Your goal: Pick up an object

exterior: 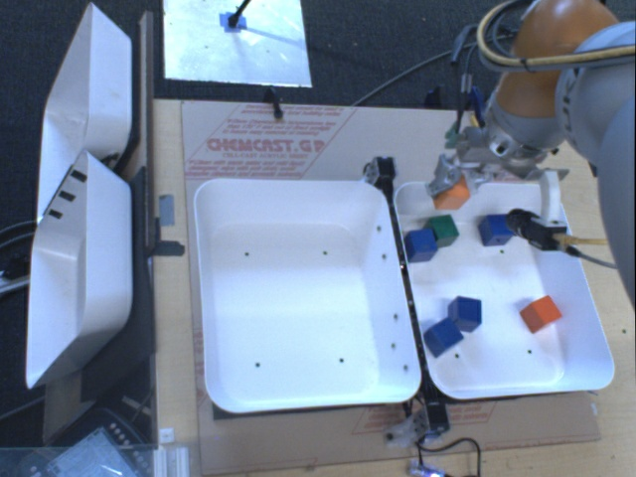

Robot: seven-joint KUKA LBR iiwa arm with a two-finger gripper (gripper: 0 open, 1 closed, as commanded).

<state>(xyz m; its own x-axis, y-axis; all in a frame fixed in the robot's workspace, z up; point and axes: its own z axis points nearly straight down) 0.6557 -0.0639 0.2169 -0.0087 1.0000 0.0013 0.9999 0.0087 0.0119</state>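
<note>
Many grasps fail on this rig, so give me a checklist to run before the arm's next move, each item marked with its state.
1. Claw over the right white bin: ok, at its far-left corner.
2. Orange cube at the claw tip: ok, right beneath it.
3. Cube actually gripped: cannot tell; the fingers are hidden.
4. Neighbours clear of the orange cube: ok; the green cube and the blue cube lie just nearer the camera, apart from it.
5. Room beside the bin wall: not ok; the cube sits close to the far rim.
6. Other targets available: ok, a second orange cube lies in open space.
</note>
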